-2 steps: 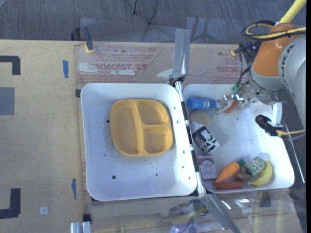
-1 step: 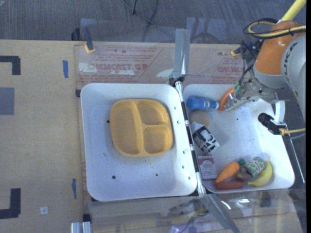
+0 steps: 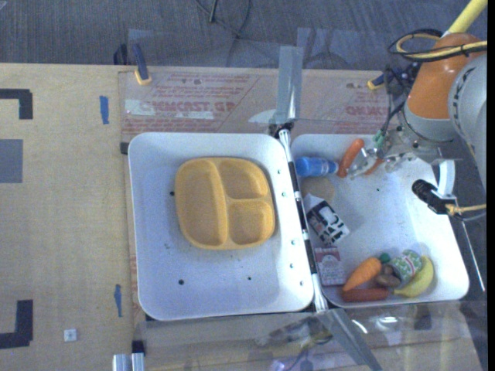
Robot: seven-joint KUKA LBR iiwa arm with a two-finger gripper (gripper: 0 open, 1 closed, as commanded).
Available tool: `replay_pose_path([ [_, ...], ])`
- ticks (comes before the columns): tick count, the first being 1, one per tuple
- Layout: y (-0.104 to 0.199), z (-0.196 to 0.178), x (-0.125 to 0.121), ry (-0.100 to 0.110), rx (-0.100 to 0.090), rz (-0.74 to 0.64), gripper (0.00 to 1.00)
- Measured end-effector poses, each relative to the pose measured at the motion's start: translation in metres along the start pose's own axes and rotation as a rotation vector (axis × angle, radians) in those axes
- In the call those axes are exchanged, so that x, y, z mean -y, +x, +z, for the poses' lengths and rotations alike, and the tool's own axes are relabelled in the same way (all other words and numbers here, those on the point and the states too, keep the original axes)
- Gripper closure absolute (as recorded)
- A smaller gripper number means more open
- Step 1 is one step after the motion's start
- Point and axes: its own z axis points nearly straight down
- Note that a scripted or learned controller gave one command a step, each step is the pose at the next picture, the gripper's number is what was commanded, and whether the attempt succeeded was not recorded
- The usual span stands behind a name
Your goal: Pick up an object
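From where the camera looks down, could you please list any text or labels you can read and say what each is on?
"COMCAST" (uncertain): faded red print on the cardboard sheet behind the left bin.
Red print on the cardboard behind the right bin: too blurred.
Black-and-white packet: markings too small.
Red-and-white card: print too small.

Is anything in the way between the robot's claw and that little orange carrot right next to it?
Nothing visible stands between them. The end effector sits at the top of the right bin, right beside the small orange carrot. The blue bottle lies on the carrot's far side, away from the end effector.
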Motion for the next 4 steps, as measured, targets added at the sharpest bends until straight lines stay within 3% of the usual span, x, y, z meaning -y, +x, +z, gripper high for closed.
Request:
replay_pose_path([
  [1,-0.008,0.011,0.001,-0.003,-0.011,0.02,0.0],
  [2,-0.01,-0.001,-0.001,-0.011,0.0,0.018,1.0],
  [3,-0.01,0.0,0.0,-0.007,-0.002,0.018,0.0],
  [4,-0.033,0.009,0.002,0.002,-0.032,0.039,0.0],
])
